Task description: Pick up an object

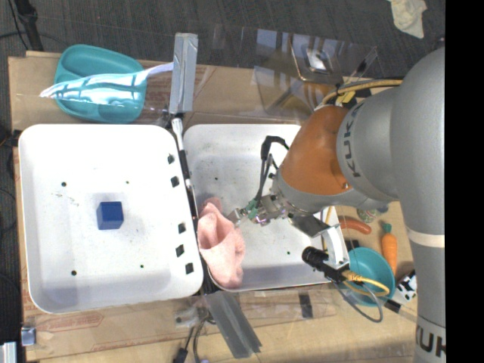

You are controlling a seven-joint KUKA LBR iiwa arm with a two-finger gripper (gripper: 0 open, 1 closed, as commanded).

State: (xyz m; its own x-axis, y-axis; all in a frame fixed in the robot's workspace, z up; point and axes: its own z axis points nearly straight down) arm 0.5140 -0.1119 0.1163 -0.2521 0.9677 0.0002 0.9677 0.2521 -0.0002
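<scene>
Pincer (pixel 257 212) low inside the right bin (pixel 227 150), hanging under the orange wrist band of the grey arm (pixel 393 150) that comes in from 3 o'clock. Whether clenched or released cannot be told, the tip being small and cluttered with cable. Nothing seen gripped by it.

Pink cloth (pixel 221 244) crumpled at 9 o'clock of the pincer, just beside it, draped over the right bin's left wall and lying against the divider between the bins. Touching the pincer or not: cannot tell.

Blue cube (pixel 110 215) alone on the floor of the left bin (pixel 45 157), a little left of that bin's middle, well apart from the pincer, at its 9 o'clock.

Teal scoop-like dish (pixel 98 82) with a white striped sheet on it resting on the table (pixel 23 74) at 12 o'clock of the left bin. Teal bowl (pixel 370 267) at 5 o'clock of the pincer, outside the right bin's lower right corner, with an orange carrot (pixel 389 249) at the bowl's 2 o'clock. Crumpled pale cloth (pixel 404 10) on the dark floor at 1 o'clock, well off the table.
</scene>
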